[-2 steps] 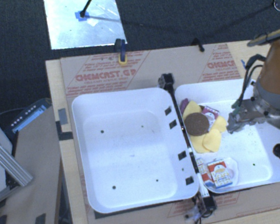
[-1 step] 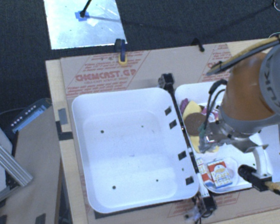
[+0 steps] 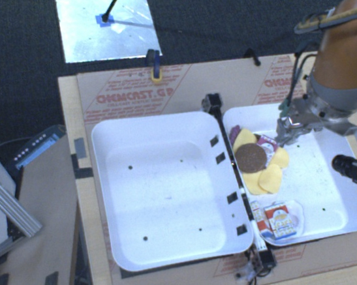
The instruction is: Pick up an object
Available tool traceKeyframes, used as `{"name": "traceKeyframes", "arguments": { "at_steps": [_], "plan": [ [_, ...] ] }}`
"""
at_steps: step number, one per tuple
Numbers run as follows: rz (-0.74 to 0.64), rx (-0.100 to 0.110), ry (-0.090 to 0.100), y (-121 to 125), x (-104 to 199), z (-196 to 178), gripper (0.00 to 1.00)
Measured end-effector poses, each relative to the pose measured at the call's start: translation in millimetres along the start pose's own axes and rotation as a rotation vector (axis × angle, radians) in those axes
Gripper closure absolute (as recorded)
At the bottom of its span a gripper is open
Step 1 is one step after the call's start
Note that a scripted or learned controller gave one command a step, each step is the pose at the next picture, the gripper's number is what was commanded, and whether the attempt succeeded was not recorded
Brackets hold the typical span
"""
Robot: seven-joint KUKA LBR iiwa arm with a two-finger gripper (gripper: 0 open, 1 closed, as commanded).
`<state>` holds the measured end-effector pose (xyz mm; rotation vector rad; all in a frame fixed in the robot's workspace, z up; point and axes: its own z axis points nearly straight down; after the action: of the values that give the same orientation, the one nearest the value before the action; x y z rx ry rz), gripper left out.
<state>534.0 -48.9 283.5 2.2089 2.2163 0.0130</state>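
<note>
The right bin (image 3: pixel 334 215) holds a pile of objects along its left side: a brown round disc (image 3: pixel 251 156), yellow pieces (image 3: pixel 267 179) around it, and a purple-pink item (image 3: pixel 265 141) at the pile's upper right. A red and white packet (image 3: pixel 280 220) lies near the bin's front left corner. My gripper (image 3: pixel 287 128) comes down from the orange and grey arm at the right and sits low over the pile's right edge, beside the purple-pink item. Its fingertips are too small and dark to read, and nothing shows between them.
The left bin (image 3: pixel 165 186) stands beside the right one, with black clips (image 3: pixel 223 158) along the shared divider. A black cylindrical part (image 3: pixel 354 170) of the arm hangs over the right bin's right side. A blue and yellow clamp (image 3: pixel 154 66) sits at the board's back edge.
</note>
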Motion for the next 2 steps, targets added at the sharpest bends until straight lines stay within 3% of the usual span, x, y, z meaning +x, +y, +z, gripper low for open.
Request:
{"name": "traceKeyframes", "arguments": {
  "at_steps": [1,2],
  "plan": [
    [-0.005,0.026,0.007,-47,61,104,1.00],
    [-0.007,0.010,0.006,5,117,99,1.00]
  ]
}}
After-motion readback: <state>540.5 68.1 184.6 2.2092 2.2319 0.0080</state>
